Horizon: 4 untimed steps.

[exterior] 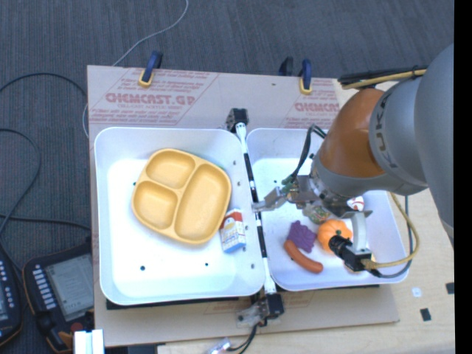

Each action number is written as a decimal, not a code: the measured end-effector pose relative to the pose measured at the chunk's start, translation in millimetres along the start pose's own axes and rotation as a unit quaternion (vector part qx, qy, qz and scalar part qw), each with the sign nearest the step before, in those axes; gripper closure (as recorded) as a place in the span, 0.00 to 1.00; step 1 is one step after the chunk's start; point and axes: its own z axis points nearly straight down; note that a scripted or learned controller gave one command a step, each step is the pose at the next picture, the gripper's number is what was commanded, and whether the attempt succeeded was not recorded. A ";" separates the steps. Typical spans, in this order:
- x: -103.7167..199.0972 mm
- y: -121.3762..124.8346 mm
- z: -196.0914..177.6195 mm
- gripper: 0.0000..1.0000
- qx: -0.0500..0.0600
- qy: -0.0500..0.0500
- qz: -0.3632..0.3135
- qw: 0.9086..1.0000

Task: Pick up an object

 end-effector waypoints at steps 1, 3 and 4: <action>0.0 0.0 0.0 0.00 0.000 0.000 0.000 1.000; -3.5 -0.5 1.5 0.00 -0.001 -0.002 0.001 1.000; -3.5 -0.5 1.5 0.00 -0.001 -0.002 0.001 1.000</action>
